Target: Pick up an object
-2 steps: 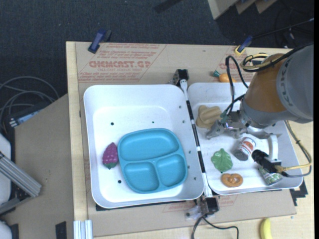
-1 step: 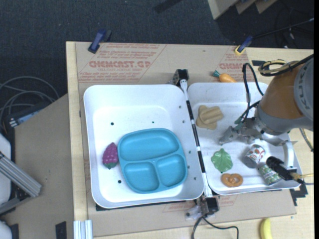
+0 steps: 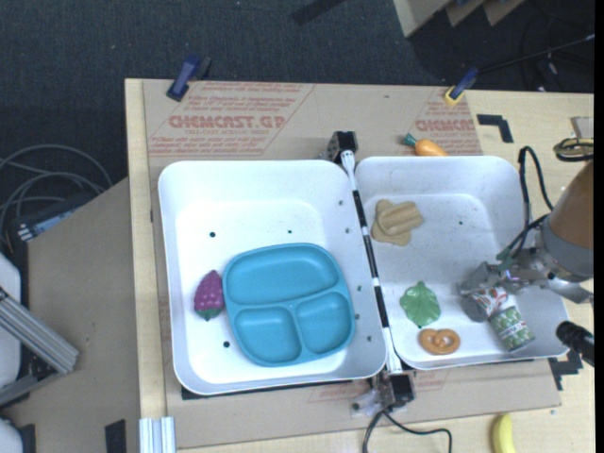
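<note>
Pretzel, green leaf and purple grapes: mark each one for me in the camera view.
Pretzel [image 3: 440, 341], camera view, on its front loop.
Green leaf [image 3: 420, 303], camera view, middle of the leaf.
Purple grapes [image 3: 209, 293], camera view, centre of the bunch.

The arm [image 3: 574, 225] is cut off by the frame's right edge; the tool's [image 3: 486, 286] fingers blur against a green-and-white packet [image 3: 505, 317].

Arm: your grey KUKA arm [image 3: 576, 225] enters from the right edge, its orange band showing above the wrist.
Wrist: angled down and to the left, low over the bench.
Gripper: your two-finger metal gripper [image 3: 483, 286] sits at the arm's left end, pointing left, close to the surface.
</note>
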